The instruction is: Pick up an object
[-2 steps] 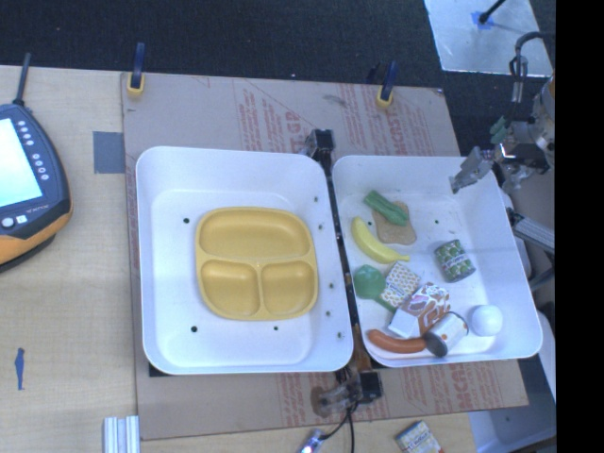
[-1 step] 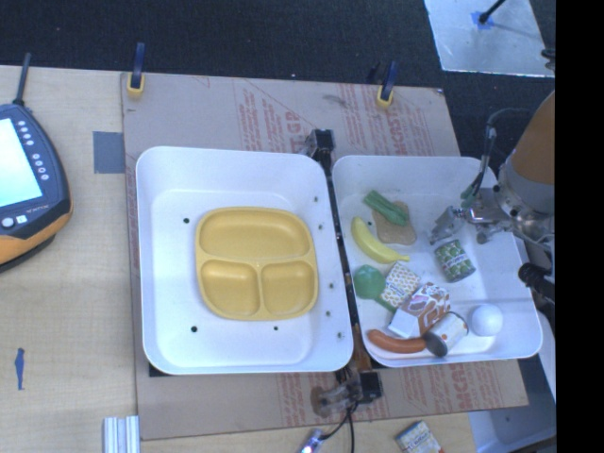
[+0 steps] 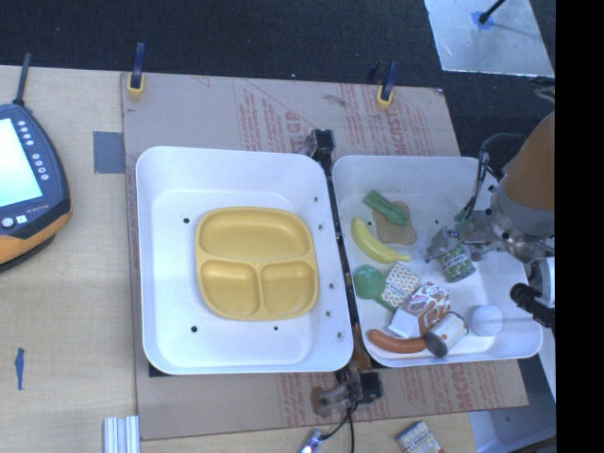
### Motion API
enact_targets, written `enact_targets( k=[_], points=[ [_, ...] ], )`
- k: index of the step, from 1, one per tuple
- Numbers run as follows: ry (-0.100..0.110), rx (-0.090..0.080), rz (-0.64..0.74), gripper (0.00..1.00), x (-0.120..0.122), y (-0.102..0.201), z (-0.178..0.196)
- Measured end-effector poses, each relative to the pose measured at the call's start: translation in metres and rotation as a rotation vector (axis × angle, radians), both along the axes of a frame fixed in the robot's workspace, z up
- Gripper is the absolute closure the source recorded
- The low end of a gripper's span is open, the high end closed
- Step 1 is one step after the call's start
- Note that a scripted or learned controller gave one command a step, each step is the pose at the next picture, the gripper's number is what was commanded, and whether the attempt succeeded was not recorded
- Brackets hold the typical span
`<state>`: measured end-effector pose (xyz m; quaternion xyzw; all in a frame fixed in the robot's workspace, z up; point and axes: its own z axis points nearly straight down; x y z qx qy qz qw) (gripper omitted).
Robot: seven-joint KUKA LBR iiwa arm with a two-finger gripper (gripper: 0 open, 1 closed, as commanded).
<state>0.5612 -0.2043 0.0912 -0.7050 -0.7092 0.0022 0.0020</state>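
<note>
The right bin [image 3: 415, 163] holds several small items: a yellow banana [image 3: 376, 243], a green stick [image 3: 387, 206] lying on a brown piece [image 3: 396, 226], a green pepper [image 3: 367, 279], a checkered packet [image 3: 401, 283], a red sausage [image 3: 396, 343], a can [image 3: 445, 333] and a white ball [image 3: 486, 319]. My gripper [image 3: 455, 249] is low over the bin's right side, just above a small green patterned object [image 3: 459, 265]. The arm's wrist hides how the two meet.
The left bin [image 3: 170, 253] holds a yellow divided plate [image 3: 255, 262]. A control pendant [image 3: 24, 182] lies on the bench at the far left. Blue clamps [image 3: 137, 69] pin the cardboard at the back edge. A small packet [image 3: 415, 436] lies in front of the bins.
</note>
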Motion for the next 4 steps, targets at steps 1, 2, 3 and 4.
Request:
enact_targets(
  k=[1,2,3,4],
  points=[
    [-0.002,-0.001,0.001,0.0,0.038,0.024,0.001],
    [-0.001,-0.001,-0.001,0.0,-0.009,-0.008,0.013],
    [-0.002,-0.001,0.001,0.0,0.005,-0.008,0.0],
    [-0.002,-0.001,0.001,0.0,0.033,0.009,0.001]
  ],
)
